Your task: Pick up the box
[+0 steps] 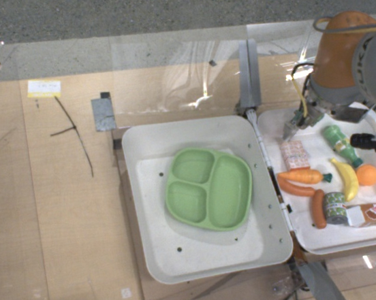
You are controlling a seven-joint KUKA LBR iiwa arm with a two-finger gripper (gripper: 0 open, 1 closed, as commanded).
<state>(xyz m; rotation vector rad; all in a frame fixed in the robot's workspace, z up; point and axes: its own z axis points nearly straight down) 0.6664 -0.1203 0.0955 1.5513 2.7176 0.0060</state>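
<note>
the box (296, 154) lies flat near the right bin's (365, 239) left wall, just below my gripper (296, 123), apart from it. my fingers look small and blurred, perhaps slightly parted; i cannot tell. carrot (301, 177) just below it, bottle (341, 145) and banana (347, 178) to its right. green tray (210, 189) fills the left bin (153, 253).

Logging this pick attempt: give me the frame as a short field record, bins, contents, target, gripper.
left bin: shallow white bin holding a green three-compartment plastic plate
right bin: shallow white bin holding toy food
target: flat red-and-white patterned box, lying flat beside the orange toy carrot
other items: green bottle, yellow banana, orange fruit, red sausage, small can, brown-and-white carton
gripper: two-finger gripper above the box's far end, nothing seen held
</note>
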